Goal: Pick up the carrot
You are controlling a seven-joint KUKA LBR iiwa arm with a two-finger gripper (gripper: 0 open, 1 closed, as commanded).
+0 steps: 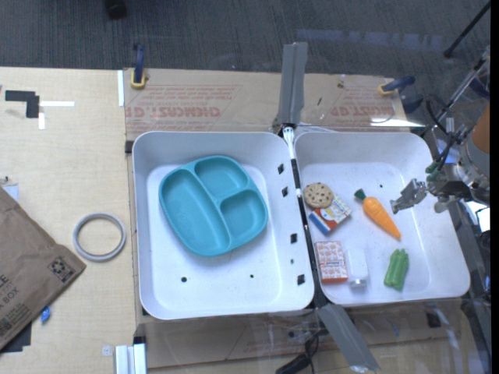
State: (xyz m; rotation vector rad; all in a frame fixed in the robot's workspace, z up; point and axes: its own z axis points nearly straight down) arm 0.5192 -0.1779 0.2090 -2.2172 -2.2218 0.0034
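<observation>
Orange against white plastic, the carrot [380,215] lies on the floor of the right bin [417,283], slanted with its green top toward the upper left and its tip toward the lower right. The gripper [417,195] hangs at the bin's right side, just beside the carrot's tip but apart from it, with nothing between its fingers; whether they stand wide or narrow cannot be told from this angle.

The task looks to be at its approach step: the carrot is untouched and the arm has yet to get over it.

Around the carrot sit a cookie [318,195] and a small red-and-white packet [330,216] to its left, a red box [330,261] lower down, and a green vegetable [397,269] just below the carrot's tip. The left bin [148,232] holds a blue plate [213,204], well apart from the action.

The next move would call for shifting the gripper left, over the carrot's thick middle, turning the fingers to close across its slanted body instead of along it, then lowering to the bin floor. The green vegetable is near enough to the tip that a grasp placed too low could catch it; the smooth, tapered carrot may also slip from a pinch taken near its narrow end.
</observation>
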